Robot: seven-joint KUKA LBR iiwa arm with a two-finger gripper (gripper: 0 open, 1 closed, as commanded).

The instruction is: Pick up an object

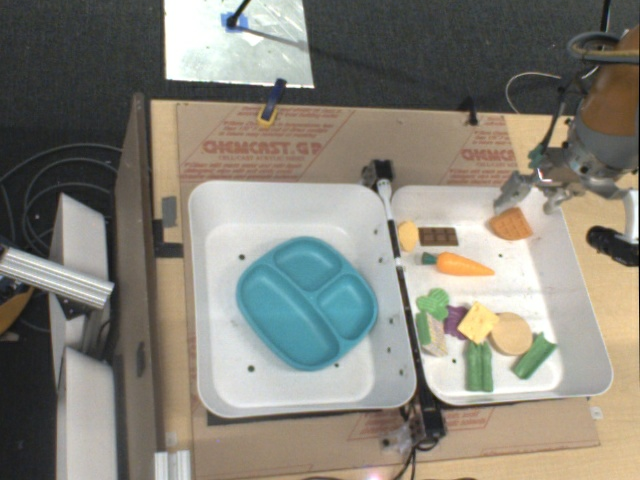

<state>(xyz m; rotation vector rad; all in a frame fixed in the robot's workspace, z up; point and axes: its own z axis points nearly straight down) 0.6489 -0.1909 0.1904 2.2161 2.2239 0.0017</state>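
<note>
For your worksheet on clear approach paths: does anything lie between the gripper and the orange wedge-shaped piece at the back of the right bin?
Nothing visible does. The gripper hangs directly over the orange wedge-shaped piece; the chocolate bar and carrot lie off to the side.

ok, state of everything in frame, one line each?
gripper: open, over the right bin's far corner, holding nothing
orange wedge: lying in right bin, just below the gripper
carrot: lying flat in right bin
blue tray: upright in left bin
green pieces: lying at right bin's near side
</note>
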